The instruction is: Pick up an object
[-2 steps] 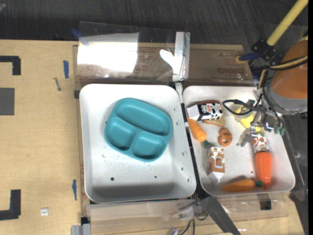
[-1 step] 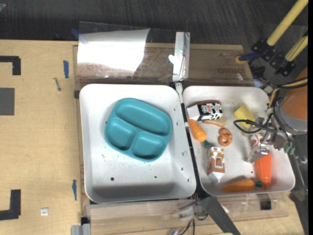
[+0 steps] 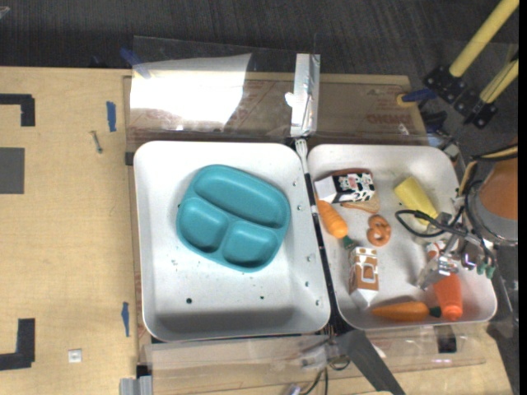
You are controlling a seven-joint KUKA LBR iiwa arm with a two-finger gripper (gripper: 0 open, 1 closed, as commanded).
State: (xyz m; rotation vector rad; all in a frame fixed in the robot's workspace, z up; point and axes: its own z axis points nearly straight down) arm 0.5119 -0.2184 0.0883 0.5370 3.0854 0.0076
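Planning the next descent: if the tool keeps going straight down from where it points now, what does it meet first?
Most likely the orange bottle in the right bin: the tool hangs just above its top end. The long carrot lies beside it. From a single slanted view the height is unclear, so it may touch bin floor instead.

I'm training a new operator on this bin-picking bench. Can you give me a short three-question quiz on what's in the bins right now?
1. True or false: the teal divided tray lies in the right bin.
2. Multiple choice: which item lies nearest the front wall of the right bin? A) the yellow block B) the long carrot C) the cow-print carton
3. Fill in: the hand sits over the ____ side of the right bin, near the orange bottle.

Key: 1 false, it lies in the left bin; 2 B; 3 right.
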